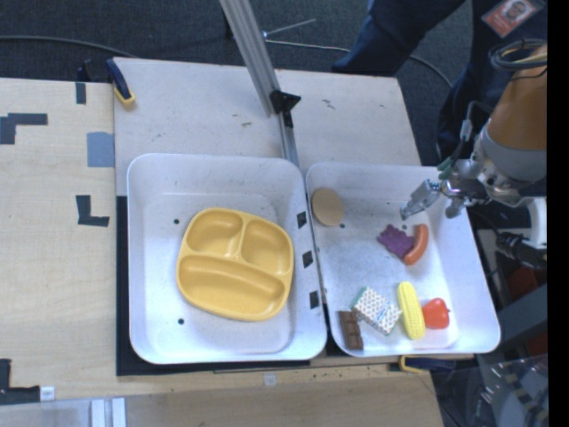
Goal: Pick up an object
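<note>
Currently your jaws hang over the upper right part of the right bin, and nothing sits between them. Whether they stand apart or together, you cannot tell from this view; the rig note bars further comment. The arm enters from the right, orange band above the wrist.

Contents of the right bin, for your record:
- tan disc near the upper left corner, well apart from the jaws;
- purple piece touching a red-orange piece, just below the jaws;
- brown bar, patterned block, corn and red piece grouped along the near edge.

The left bin holds a yellow divided plate, lying flat. Both bins rest on the tabletop.
</note>
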Available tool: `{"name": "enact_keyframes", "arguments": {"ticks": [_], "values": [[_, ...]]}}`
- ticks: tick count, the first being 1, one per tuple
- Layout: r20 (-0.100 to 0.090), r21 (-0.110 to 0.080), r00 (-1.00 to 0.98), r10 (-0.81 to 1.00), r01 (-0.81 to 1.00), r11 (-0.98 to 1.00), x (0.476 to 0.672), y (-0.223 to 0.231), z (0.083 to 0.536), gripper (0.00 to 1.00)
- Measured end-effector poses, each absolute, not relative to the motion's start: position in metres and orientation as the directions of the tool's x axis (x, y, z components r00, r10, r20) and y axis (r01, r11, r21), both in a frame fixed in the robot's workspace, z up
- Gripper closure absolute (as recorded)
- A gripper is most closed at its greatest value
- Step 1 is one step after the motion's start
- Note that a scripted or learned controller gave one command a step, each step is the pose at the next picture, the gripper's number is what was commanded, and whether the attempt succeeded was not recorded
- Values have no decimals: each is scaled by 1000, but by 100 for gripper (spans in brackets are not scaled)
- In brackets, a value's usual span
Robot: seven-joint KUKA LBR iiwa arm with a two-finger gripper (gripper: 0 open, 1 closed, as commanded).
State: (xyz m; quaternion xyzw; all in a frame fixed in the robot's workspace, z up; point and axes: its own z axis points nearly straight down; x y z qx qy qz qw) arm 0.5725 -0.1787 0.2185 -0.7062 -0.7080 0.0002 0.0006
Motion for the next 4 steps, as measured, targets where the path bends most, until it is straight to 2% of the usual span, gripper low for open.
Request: {"name": "enact_keyframes", "arguments": {"ticks": [1,2,4], "values": [[2,-6,-4,1000,1000,4,552,-137,182,0],[3,6,2,1000,1000,-2,487,-150,91,0],[-2,9,-1,1000,1000,1,488,-146,92,0]]}}
